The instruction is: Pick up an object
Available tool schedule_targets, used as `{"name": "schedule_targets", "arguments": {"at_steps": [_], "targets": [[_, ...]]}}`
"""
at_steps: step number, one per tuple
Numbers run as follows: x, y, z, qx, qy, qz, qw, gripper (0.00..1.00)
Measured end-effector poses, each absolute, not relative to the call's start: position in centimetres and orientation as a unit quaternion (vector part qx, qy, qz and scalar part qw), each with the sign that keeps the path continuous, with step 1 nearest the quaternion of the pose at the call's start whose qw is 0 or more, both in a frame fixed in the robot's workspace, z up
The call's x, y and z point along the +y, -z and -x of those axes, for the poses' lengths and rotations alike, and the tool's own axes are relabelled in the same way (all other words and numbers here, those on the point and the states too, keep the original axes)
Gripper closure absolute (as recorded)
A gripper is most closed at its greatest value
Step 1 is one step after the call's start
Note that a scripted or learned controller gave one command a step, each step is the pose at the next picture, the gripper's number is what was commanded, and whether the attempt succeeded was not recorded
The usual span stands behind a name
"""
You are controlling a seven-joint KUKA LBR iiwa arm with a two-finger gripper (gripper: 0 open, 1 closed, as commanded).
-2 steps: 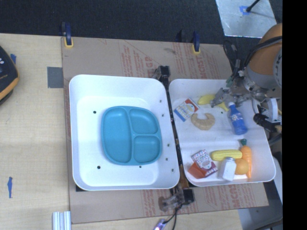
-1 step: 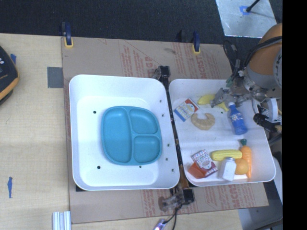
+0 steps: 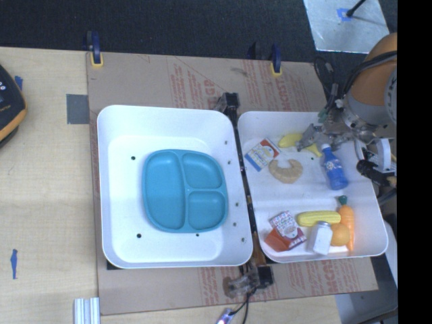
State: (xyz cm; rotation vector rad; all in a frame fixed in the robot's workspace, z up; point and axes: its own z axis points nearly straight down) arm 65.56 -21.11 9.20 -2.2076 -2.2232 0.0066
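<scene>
The right white bin holds several small items. A blue bottle lies near its right side, with a tan croissant-like piece and a blue and white packet to its left, and a yellow banana toward the back. Along the front lie a yellow corn cob, an orange carrot, a white bottle and a red and white packet. My gripper hangs low at the back of this bin, right of the banana and just above the blue bottle's top.
The left white bin holds a blue divided plate. The arm's orange band rises at the right edge. Clamps stand at the cardboard's back edge. A black and yellow device lies at far left.
</scene>
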Motion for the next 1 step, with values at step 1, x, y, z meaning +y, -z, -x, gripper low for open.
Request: {"name": "schedule_targets", "arguments": {"at_steps": [1], "targets": [[-21.11,-9.20,-65.56,-0.710,-0.0021,0.705,0.004,0.00]]}}
